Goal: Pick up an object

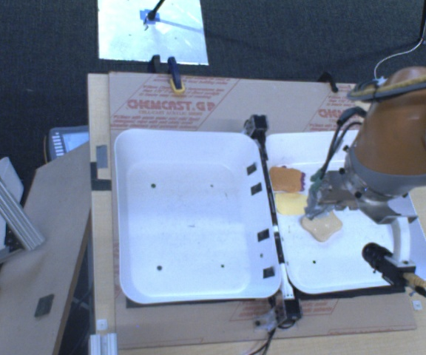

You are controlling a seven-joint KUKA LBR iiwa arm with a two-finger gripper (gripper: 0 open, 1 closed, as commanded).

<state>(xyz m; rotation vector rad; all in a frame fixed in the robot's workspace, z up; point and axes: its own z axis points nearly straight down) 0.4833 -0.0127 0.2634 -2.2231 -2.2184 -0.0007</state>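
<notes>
A pale beige piece (324, 229), soft-edged and roughly square, lies on the floor of the right bin (346, 272), about midway between that bin's far and near edges and a little toward its left wall. The gripper (314, 207) stands right at the piece's far-left corner, its tip down at or just above the bin floor, on the seam between the beige piece and a yellow flat piece (288, 204) that lies just beside it, nearer the left wall. From this angle it cannot be told whether the gripper is open or closed, nor whether it touches either piece. Beyond the yellow one, toward the bin's far-left corner, sits an orange-brown piece (287, 178), touching or nearly touching it. The arm (401, 135) comes in over the right bin's far-right part. The left bin (191, 213) adjoins it, with black clips (265, 235) along the shared edge. Both bins rest on a brown sheet (172, 103) printed in red.
</notes>
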